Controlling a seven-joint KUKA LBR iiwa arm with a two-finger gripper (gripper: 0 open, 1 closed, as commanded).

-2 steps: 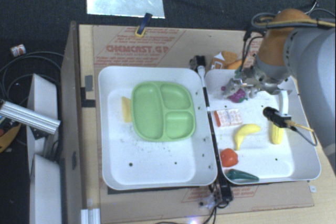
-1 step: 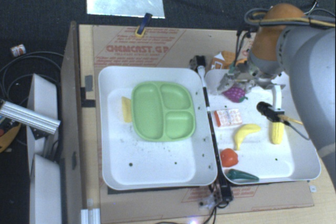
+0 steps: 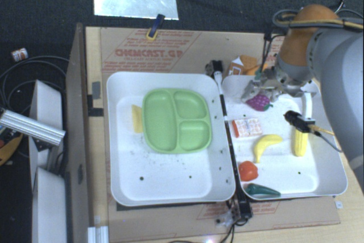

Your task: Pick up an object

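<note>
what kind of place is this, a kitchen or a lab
Likely a robotics lab, not a kitchen: an arm over two white bins of toy food like the banana, loose cables on dark carpet.

Bench (image 3: pixel 170 45): a brown board printed with red lettering is seen, framed by a pale edge.
Left bin (image 3: pixel 122 179): white and shallow, it is set on the board toward 9 o'clock.
Right bin (image 3: pixel 324 173): white as well, it is placed toward 3 o'clock, with its side touching the left bin along the middle.
Yellow-and-blue clip (image 3: pixel 154 28): it is laid at the board's 12 o'clock edge, well apart from both bins.
</note>
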